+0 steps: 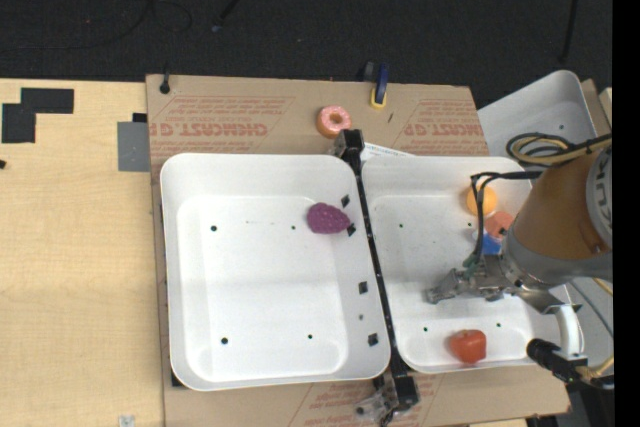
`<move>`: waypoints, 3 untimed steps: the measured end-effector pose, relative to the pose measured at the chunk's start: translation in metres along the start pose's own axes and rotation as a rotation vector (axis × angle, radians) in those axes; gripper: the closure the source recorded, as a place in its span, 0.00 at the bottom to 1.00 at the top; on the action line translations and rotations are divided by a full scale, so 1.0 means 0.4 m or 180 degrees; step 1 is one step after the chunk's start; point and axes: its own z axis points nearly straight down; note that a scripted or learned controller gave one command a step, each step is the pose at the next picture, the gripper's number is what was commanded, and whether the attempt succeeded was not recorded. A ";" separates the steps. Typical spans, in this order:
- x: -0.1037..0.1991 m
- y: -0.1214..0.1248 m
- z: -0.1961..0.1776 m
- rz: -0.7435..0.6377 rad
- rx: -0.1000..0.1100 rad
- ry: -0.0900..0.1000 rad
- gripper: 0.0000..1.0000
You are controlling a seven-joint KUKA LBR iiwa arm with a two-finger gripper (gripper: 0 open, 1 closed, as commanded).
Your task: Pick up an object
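My gripper point(442, 293) is low in the right bin point(420, 177), near the middle of its floor, pointing left from the grey arm point(560, 220). A red rounded object point(467, 346) lies on the bin floor just below and right of the gripper, apart from it. Up against the arm sit an orange-yellow object point(480, 199) and a small blue object point(490, 241), both partly hidden by the arm. A purple lump point(327, 218) rests in the left bin point(190, 265) near its upper right corner.
A pink ring-shaped toy point(334, 121) lies on the cardboard behind the bins. A black divider point(368, 255) runs between the two bins. A blue and yellow clamp point(379, 85) grips the cardboard's far edge. Black cables point(540, 150) loop above the arm.
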 end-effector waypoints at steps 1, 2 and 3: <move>0.272 0.335 -0.282 -0.0056 -0.0068 0.0010 0.00; 0.588 0.350 -0.263 -0.0050 -0.0007 0.0017 0.00; 0.565 0.349 -0.287 -0.0025 0.0005 -0.0004 1.00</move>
